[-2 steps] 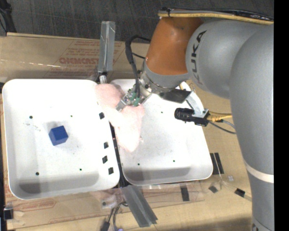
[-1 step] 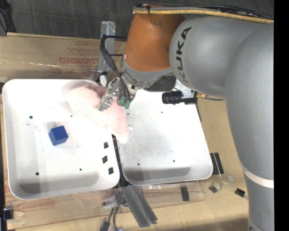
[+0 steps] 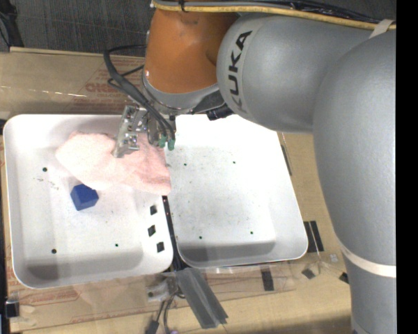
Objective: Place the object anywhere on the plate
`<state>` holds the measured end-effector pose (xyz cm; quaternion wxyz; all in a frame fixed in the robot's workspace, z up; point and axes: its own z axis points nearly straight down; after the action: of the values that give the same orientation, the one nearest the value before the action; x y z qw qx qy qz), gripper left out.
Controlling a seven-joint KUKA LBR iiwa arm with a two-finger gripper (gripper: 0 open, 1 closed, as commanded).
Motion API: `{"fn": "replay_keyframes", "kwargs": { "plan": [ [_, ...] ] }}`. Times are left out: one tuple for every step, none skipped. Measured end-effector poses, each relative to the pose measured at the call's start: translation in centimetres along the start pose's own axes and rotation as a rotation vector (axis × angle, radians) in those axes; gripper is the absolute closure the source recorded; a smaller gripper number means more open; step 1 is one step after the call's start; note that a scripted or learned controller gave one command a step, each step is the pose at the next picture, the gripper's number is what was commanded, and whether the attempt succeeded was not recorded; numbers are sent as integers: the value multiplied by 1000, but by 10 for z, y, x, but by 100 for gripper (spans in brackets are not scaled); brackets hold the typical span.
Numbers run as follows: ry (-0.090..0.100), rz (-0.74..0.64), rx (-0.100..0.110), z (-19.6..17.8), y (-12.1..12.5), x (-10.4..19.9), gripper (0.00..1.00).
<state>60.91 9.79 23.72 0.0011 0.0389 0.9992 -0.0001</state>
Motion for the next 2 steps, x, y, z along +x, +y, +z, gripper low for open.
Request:
{"fn": "replay_keyframes", "kwargs": {
  "plan": [
    [1, -80, 0, 12, 51, -13, 100],
    [1, -84, 0, 7, 100, -29, 100]
  ]
}}
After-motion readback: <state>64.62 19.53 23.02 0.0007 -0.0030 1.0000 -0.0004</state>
